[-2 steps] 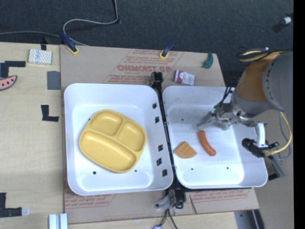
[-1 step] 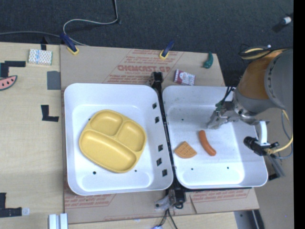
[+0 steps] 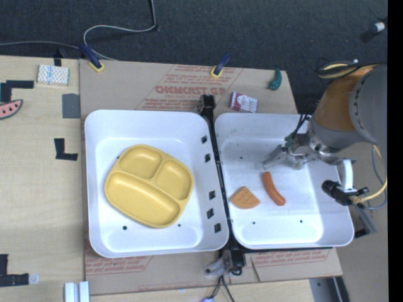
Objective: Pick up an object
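Camera view looks down on both trays, so starting at the near edge: the right shallow white plastic bin (image 3: 327, 234) has a good strip of bare floor along its front wall, roomy enough to move around in. Just beyond that sit a small tan waffle-shaped toy wedge (image 3: 244, 198) and an orange toy hot dog sausage (image 3: 273, 188), near each other but not touching, roughly mid-bin. The sausage lies at a slant, its far end pointing up toward the two-finger metal gripper (image 3: 275, 159).

That gripper hangs over the back half of the same bin, just past the sausage's far end, fingers angled toward the divider between the bins. Can't honestly tell how wide it's spread from this angle, and I see nothing between the fingers. The grey arm with orange band (image 3: 343, 112) comes in over the right wall.

The left shallow white plastic bin (image 3: 101, 231) holds a yellow plastic divided plate (image 3: 148, 185), sitting near the middle with open white floor all around it.

Further back, brown cardboard sheet (image 3: 182, 87) runs under both bins.
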Robot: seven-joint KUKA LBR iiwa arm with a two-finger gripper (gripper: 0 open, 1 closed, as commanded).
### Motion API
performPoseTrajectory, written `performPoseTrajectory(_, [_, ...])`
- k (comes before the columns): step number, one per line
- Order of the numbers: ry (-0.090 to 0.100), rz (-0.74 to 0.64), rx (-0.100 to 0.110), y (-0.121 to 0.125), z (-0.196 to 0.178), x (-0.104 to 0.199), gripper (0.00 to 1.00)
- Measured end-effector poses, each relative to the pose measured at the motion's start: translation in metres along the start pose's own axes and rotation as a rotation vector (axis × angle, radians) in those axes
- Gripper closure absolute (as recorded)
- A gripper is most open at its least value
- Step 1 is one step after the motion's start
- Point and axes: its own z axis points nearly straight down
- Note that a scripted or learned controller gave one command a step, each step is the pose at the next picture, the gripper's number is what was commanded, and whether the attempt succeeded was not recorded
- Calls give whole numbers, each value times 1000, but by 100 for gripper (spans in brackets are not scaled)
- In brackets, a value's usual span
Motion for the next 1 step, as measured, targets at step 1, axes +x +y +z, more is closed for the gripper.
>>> performPoseTrajectory(1, [1,-1,1,0,-9,1,100])
